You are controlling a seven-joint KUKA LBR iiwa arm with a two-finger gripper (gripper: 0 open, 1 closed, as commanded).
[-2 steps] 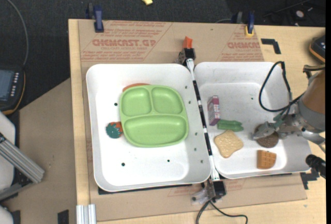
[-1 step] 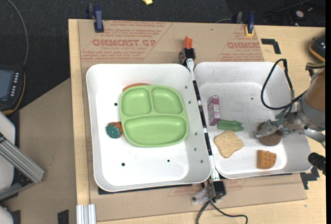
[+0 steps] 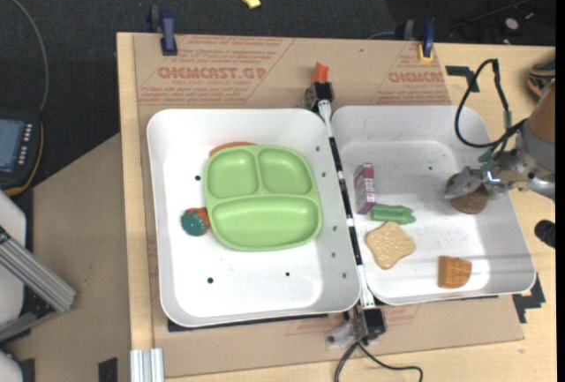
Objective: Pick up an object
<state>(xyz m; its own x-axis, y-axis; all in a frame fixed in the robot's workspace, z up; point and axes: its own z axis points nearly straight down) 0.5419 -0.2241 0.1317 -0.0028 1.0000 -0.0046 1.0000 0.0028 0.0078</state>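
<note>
step: end effector (image 3: 466, 186) reaching into right bin (image 3: 424, 129) | grip: cannot tell | under it: brown lump (image 3: 469, 202) | next: lowering squarely, closing

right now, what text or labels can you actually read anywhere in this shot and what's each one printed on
"CHEMCAST GP", in red, on the brown protective sheet behind the left bin.
"CHEMCAST", in red, partly readable on the same sheet behind the right bin.
Smaller red lines above and below both prints: too small to read.
Pink and purple packet in the right bin: printing too blurred to read.
</note>
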